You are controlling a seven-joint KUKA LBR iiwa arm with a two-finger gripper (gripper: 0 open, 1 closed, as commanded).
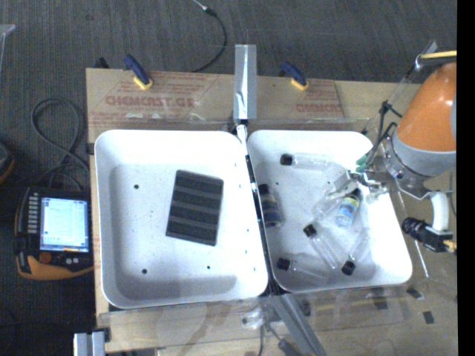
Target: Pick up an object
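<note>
Several clear plastic bottles with black caps are seen lying in the right bin, one with a blue label; no writing can be read. The gripper is located at the bin's upper right edge, just beside the bottles. Its state cannot be told.
</note>
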